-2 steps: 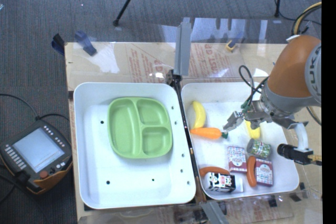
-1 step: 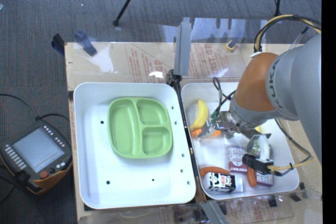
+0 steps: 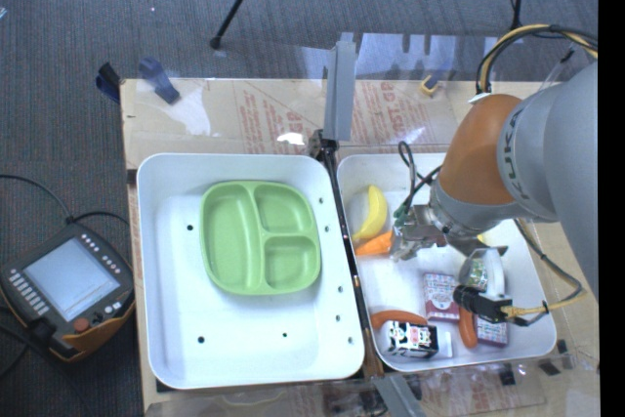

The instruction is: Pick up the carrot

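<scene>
left bin [image 3: 166,327]: green divided plate [image 3: 261,236], bare floor around it | right bin [image 3: 542,327]: carrot [image 3: 372,247] at left wall, touching banana [image 3: 371,210] | gripper [image 3: 408,244] just beside carrot, finger state unclear | packets [image 3: 441,296] crowd front

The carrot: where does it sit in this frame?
The carrot lies in the right bin, near its left wall, just below the banana and beside the gripper.

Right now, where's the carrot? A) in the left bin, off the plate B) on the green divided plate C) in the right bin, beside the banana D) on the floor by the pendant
C: the carrot lies in the right bin, just below the banana, with the gripper at its right end.
</scene>
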`<state>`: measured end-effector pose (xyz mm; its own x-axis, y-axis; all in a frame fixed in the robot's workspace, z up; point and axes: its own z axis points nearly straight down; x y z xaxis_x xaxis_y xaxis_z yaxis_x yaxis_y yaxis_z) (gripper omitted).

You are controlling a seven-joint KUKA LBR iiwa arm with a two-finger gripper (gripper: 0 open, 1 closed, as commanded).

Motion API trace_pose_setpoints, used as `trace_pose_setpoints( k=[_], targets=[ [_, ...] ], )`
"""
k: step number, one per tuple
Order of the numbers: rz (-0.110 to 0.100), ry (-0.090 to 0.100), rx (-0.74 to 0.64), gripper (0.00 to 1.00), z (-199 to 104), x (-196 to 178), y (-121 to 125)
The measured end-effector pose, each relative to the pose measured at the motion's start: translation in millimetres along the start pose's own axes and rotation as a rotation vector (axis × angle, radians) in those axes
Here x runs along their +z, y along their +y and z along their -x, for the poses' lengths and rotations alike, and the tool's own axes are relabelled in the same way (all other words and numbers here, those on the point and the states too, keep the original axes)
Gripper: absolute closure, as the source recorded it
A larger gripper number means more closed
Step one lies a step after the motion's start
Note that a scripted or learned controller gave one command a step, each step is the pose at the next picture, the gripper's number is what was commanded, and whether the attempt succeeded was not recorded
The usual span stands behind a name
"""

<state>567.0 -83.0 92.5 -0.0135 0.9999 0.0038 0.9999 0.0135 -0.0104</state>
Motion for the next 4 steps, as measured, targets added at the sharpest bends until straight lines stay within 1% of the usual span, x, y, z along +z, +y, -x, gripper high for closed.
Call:
trace_pose_setpoints(
  k=[1, 2, 3, 4],
  targets=[
    [0.0, 0.0, 0.001, 0.0, 0.2, 0.0, -0.1],
    [-0.005, 0.002, 0.003, 1.0, 0.6, -7.1, -0.6],
    [-0.005, 0.002, 0.003, 0.0, 0.4, -7.1, -0.6],
    [-0.009, 0.004, 0.003, 1.0, 0.5, -14.6, -0.8]
  ],
)
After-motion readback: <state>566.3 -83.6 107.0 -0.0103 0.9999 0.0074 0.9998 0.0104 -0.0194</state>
